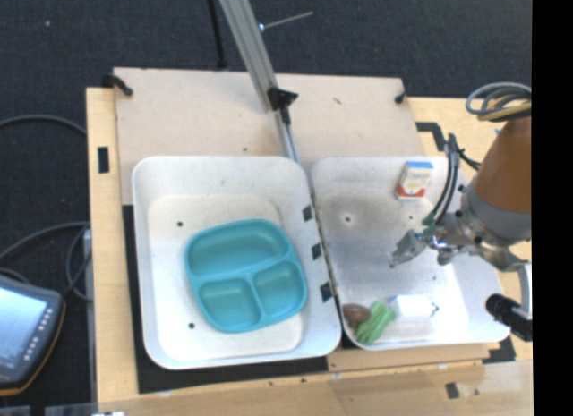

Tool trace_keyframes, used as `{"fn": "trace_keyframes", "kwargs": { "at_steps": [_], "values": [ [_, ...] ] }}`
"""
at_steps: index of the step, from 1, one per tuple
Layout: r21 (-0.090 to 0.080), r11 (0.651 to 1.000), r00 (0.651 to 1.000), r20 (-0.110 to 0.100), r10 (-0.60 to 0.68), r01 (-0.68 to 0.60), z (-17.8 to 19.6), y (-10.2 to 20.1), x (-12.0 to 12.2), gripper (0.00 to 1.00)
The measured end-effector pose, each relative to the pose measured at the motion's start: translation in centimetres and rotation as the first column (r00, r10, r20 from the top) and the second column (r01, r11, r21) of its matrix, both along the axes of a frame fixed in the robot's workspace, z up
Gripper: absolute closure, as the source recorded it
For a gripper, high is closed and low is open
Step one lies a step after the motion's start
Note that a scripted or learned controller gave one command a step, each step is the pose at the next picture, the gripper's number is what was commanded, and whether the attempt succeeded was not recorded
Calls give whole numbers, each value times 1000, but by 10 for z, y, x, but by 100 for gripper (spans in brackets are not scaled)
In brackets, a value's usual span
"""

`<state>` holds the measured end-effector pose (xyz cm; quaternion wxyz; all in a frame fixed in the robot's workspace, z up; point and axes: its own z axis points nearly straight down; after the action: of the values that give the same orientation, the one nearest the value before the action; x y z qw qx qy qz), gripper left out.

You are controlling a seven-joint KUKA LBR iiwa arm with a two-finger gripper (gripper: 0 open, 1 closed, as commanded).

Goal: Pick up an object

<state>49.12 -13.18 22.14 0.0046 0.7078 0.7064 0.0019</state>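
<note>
Since the task names no particular object, any loose thing in the right bin (376, 182) could serve: a small red-and-white carton (414, 179) near its far edge, and, along the near edge, a green object (380, 322) lying against a brown one (357, 314), with a pale flat piece (414, 306) just beside them. None of these is lifted; all rest on the bin floor. Over the middle of that bin hangs the pincer (405, 250), reaching in from the right and sitting between the carton and the near-edge cluster, apart from both, so I judge the grasp not yet made. Nothing shows between its fingers, but whether they stand wide or narrow I cannot tell (they are small, dark and blurred against the grey floor).

Farther left, the left bin (152, 226) holds a teal divided tray (247, 273), placed well apart from the arm's reach for now. Both bins sit side by side on the desk (197, 110).

Much of the arm is cut off at the right, and the brown object is too small to identify.
</note>
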Motion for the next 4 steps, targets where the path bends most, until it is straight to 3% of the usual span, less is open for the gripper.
{"fn": "trace_keyframes", "kwargs": {
  "at_steps": [1,2,3,4],
  "values": [
    [2,1000,1000,-1,7,-7,52,25,0,0],
    [1,1000,1000,-5,0,0,70,-3,5,0],
    [-1,1000,1000,-7,-2,2,63,-58,39,0],
    [4,1000,1000,-12,6,-6,23,-37,36,0]
  ]
}}
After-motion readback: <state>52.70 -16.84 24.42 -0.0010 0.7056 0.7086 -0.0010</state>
